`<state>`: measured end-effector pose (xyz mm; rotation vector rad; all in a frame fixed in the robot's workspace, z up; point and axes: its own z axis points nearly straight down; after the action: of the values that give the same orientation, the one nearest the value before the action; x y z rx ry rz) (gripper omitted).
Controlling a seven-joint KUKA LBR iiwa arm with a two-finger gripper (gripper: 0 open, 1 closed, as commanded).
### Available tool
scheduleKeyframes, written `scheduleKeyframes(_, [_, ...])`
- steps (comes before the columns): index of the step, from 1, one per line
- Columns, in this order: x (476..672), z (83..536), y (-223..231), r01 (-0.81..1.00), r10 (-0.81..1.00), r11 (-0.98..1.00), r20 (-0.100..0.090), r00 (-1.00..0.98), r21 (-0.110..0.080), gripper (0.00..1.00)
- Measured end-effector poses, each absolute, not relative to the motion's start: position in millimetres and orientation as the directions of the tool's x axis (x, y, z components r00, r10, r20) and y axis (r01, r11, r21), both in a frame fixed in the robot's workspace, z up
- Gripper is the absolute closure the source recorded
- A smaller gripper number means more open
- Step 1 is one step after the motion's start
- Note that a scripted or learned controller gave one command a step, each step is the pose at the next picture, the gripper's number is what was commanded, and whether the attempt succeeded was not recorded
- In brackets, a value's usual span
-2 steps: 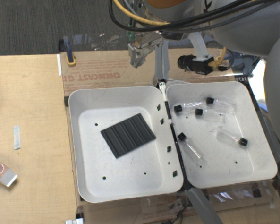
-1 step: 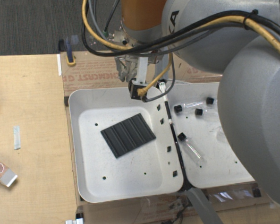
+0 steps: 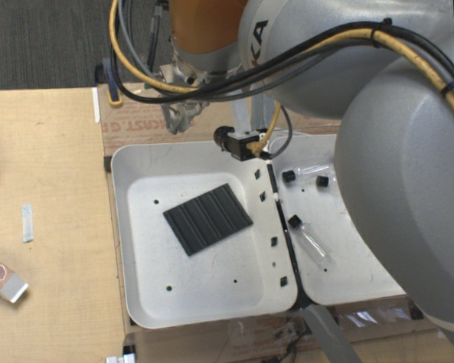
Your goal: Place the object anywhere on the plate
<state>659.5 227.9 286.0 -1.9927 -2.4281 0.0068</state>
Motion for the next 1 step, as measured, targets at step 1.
scheduleKeyframes(1, [639.8,269.0,212.5,0.901,0.901,0.434,-0.001,-0.435,-0.004,1.00])
